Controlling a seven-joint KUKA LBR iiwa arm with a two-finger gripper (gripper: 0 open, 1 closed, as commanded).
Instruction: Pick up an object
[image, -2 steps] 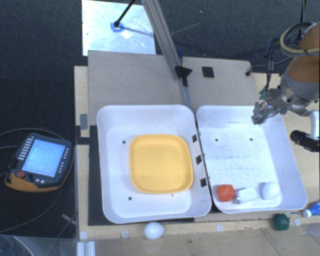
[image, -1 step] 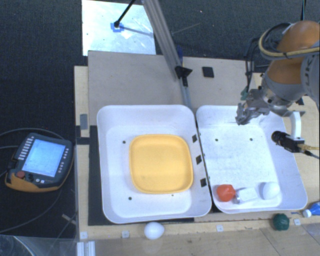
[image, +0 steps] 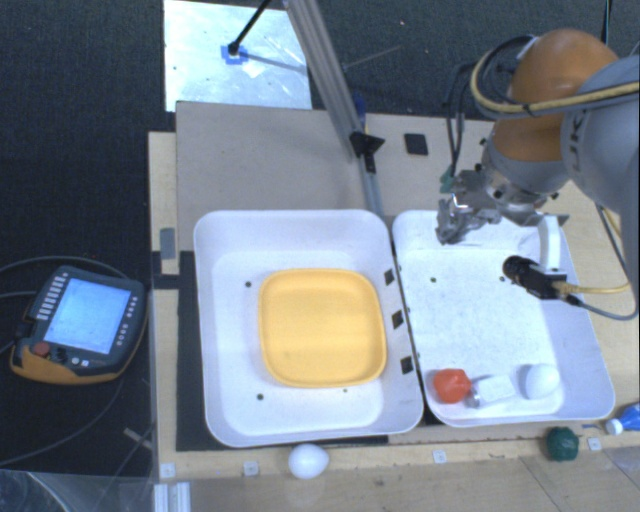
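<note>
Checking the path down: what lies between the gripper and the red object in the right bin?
In the camera view, bare white bin floor separates the gripper from the red object.

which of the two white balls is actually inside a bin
The white ball in the right bin's near corner, beside the orange piece; the other ball lies on the bench outside.

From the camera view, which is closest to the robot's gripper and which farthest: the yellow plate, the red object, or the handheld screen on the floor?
1. Yellow plate, left bin, nearest the gripper.
2. Red object, right bin's near edge.
3. Handheld screen, far left, off the bench.
</note>
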